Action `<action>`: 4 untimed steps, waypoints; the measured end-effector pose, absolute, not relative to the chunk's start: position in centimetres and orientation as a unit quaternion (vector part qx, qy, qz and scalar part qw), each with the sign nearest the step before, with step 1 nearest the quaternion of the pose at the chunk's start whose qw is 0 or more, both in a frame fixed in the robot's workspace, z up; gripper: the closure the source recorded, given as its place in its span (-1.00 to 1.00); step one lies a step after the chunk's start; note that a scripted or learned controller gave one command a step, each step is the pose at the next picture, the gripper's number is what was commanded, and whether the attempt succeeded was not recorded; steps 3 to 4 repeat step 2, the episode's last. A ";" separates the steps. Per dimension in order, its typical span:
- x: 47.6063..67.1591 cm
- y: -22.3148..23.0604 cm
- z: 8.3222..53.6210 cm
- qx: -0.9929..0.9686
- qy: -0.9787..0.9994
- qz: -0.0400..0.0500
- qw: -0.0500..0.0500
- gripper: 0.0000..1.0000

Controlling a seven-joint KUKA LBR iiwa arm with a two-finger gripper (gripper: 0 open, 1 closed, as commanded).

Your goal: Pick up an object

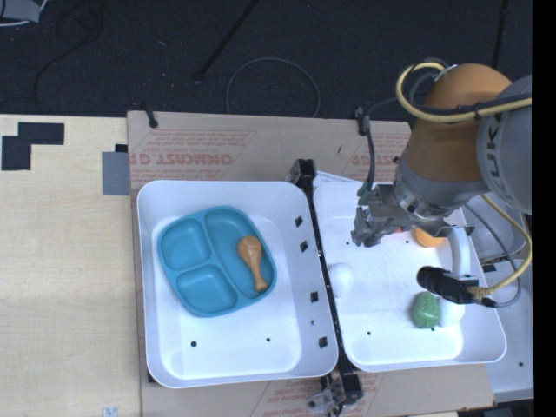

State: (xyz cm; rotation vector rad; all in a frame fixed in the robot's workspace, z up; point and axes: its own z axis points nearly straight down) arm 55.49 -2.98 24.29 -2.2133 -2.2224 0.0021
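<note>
My gripper (365,233) hangs over the upper left part of the right bin (391,341), under the grey and orange arm. I see nothing held in it. A white rounded object (340,276) lies on the bin floor just below and left of the gripper. A green lumpy object (426,310) sits toward the bin's lower right. An orange object (428,238) peeks out to the right of the gripper, partly hidden by the arm.
The left bin (226,354) holds a blue divided plate (193,252) with a tan toy drumstick (253,261) lying in its right compartment. A black ridge (317,268) separates the two bins.
</note>
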 end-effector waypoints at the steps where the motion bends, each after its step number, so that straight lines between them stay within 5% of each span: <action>1: 54.0 1.9 22.8 -0.706 -0.709 0.001 0.003 1.00; 2: 52.4 7.4 21.9 -0.706 -0.709 0.002 0.003 1.00; 4: 52.4 7.4 21.9 -0.706 -0.709 0.002 0.003 1.00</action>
